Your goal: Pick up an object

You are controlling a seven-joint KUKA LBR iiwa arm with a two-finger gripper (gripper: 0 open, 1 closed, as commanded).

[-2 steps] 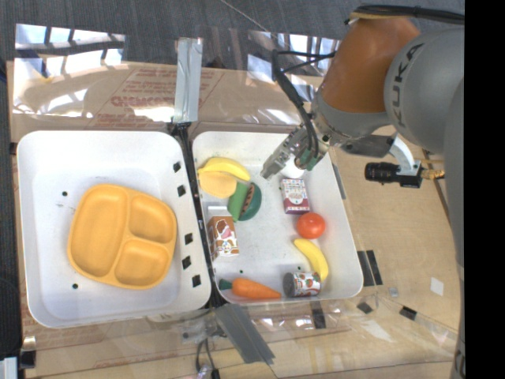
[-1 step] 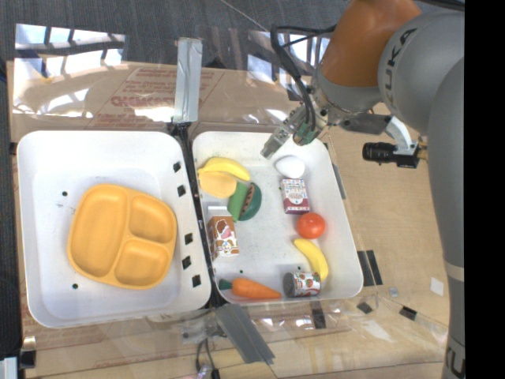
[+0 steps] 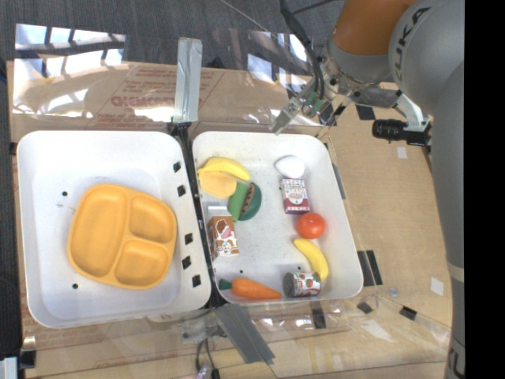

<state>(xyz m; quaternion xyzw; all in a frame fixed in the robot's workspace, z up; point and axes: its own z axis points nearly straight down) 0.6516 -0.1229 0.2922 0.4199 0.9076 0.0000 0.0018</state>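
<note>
Overhead, at the far rim of the right bin (image 3: 341, 204), finds the gripper (image 3: 304, 109) hanging from the grey arm (image 3: 426, 38) with its orange band, reaching in from the right. Carries nothing visible beneath it; open or closed, cannot tell from this angle. Sits above the bin's back edge, apart from everything inside. Down in the right bin, lists ten loose things to pick from. Near the back left corner, shows a banana (image 3: 225, 166) lying across a pale yellow piece (image 3: 215, 185), touching it. Just beside those, toward the middle, has a green and brown round piece (image 3: 246, 201). At the back right, closest to the gripper, places a white egg-shaped object (image 3: 289, 166), with a small red and white carton (image 3: 294, 196) just in front of it. Next along the right side, puts a red tomato (image 3: 312, 225), then a second banana (image 3: 312, 257), then a can (image 3: 302, 284) on its side at the front rim. Along the front edge, lays a carrot (image 3: 251, 289) just left of the can. By the left wall, stands a small brown box (image 3: 224, 238). Over in the left bin (image 3: 39, 156), holds a yellow divided tray (image 3: 122, 235) lying flat, well apart from the gripper.
</note>
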